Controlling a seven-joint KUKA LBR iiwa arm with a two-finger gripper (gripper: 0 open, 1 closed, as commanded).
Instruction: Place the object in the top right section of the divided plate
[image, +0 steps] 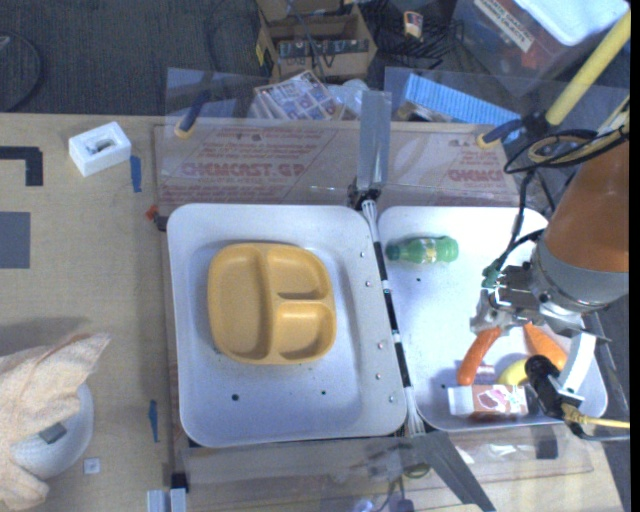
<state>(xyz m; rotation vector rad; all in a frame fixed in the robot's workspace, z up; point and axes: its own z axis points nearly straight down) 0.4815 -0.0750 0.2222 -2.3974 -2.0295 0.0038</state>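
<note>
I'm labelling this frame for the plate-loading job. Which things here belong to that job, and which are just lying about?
Part of the job:
yellow divided plate in the left bin
claw over the right bin
candidate objects in the right bin: green bottle, carrot

Lying about:
small white box
cloth
blue corrugated sheet behind the bins

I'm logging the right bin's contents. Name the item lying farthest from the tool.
The green bottle, on its side near the right bin's top edge. The orange carrot, yellow piece and white packet cluster beside the tool.
</note>
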